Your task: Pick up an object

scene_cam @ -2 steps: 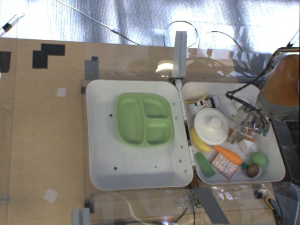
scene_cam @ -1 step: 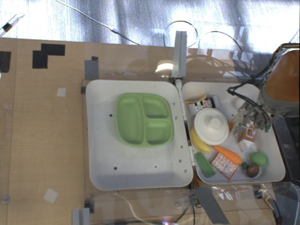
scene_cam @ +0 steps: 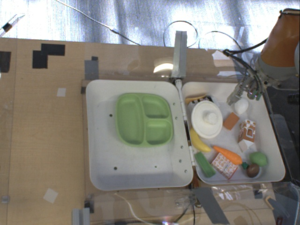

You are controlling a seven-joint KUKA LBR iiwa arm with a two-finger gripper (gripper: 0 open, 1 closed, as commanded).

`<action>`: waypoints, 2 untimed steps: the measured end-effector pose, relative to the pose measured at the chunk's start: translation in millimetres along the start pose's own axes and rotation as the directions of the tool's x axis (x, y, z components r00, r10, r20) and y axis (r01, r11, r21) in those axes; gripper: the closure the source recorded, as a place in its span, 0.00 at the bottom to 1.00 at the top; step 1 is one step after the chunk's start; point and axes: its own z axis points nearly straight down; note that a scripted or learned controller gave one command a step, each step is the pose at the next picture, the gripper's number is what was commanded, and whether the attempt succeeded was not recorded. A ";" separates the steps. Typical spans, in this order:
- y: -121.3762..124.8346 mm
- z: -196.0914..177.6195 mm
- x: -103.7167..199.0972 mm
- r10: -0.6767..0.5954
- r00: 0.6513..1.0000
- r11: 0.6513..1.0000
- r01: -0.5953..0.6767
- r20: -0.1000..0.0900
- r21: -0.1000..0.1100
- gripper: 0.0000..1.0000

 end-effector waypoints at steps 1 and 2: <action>-2.6 1.9 0.2 0.002 1.000 1.000 -0.002 -0.003 0.003 0.00; -66.2 56.3 18.5 0.059 0.998 0.998 -0.059 -0.011 0.009 0.00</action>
